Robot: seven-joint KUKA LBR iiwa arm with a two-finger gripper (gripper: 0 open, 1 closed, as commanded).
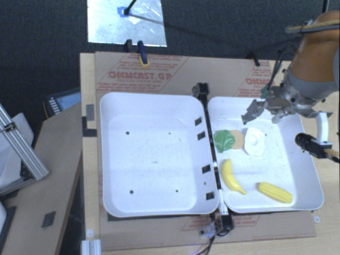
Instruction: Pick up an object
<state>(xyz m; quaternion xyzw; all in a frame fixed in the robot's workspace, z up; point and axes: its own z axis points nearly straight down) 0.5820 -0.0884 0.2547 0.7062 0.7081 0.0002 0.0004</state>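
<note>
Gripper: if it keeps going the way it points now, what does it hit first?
The gripper points down and left over the right bin. Straight on, it would likely meet the white egg-like piece or the green leafy item beside it. Depth is unclear from this slanted view.

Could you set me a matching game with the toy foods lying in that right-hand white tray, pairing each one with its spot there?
Things:
1. green leafy toy
2. yellow toy banana
3. yellow toy corn cob
4. white egg-shaped toy

Places:
A. near the tray's front right corner
B. at the middle of the tray, below the arm
C. along the divider, toward the front
D. by the divider, further back

Pairs: 1-D, 2-C, 3-A, 4-B
</note>
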